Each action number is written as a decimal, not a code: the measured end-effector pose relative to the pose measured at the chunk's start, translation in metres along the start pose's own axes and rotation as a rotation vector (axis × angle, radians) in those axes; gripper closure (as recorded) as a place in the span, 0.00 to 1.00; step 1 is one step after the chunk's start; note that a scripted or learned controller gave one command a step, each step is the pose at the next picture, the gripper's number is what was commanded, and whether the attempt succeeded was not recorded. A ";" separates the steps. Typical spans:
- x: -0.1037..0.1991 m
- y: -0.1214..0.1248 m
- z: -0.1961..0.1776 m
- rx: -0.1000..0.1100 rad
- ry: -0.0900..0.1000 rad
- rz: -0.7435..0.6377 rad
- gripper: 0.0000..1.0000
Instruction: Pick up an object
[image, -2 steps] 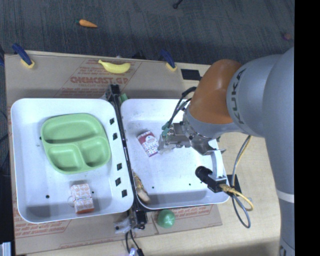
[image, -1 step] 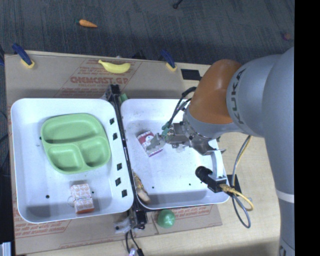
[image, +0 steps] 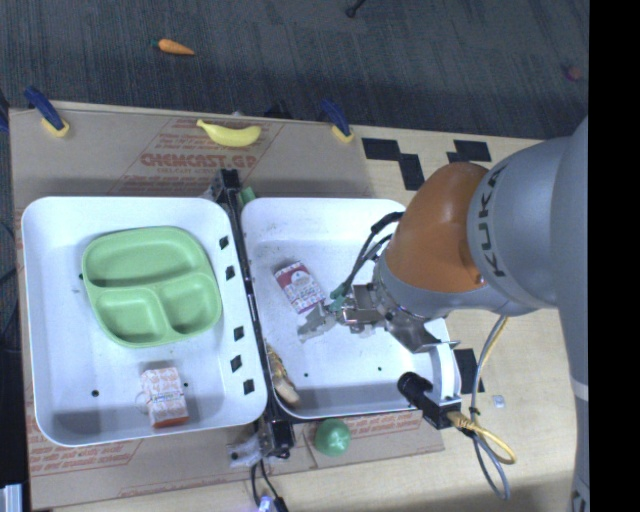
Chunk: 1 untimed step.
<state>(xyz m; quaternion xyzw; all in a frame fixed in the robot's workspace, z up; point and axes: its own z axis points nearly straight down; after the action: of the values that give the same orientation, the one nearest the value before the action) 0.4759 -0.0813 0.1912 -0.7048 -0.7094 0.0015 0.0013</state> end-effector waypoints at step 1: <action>-0.032 0.035 0.100 -0.001 0.000 0.000 0.00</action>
<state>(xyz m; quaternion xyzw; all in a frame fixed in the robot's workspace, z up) 0.5105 -0.1129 0.0912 -0.7047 -0.7095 0.0012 0.0012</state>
